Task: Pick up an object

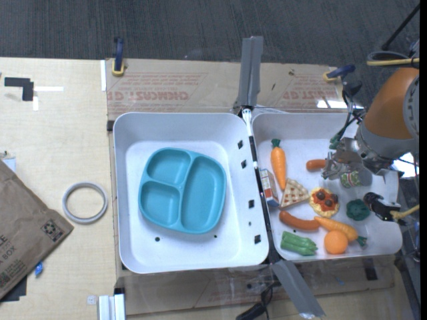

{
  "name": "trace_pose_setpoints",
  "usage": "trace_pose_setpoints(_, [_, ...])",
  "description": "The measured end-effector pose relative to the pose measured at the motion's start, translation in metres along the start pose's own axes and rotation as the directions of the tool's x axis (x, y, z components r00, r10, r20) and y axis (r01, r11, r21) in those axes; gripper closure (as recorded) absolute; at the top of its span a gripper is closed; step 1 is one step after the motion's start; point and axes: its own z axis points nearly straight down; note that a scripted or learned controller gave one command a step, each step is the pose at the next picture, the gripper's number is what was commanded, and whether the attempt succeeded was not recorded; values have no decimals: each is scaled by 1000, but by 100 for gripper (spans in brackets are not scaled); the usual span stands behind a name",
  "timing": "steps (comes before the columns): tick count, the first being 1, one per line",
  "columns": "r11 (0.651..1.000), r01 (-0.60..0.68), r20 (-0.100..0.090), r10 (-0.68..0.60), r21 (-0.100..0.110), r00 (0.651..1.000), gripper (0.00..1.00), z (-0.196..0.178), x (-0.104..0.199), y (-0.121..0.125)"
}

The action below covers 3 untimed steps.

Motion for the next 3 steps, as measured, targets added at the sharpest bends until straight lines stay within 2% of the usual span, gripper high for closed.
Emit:
trace_pose_setpoints(1, [998,-58,5,58,9,998,100,9,-51,-49])
trace_pose_setpoints(2, [990,-143,6,143,7,990,100,-34,23,-34])
trace_pose_setpoints(3, [992,-129,8,129,7,992,100,-88,11,-29])
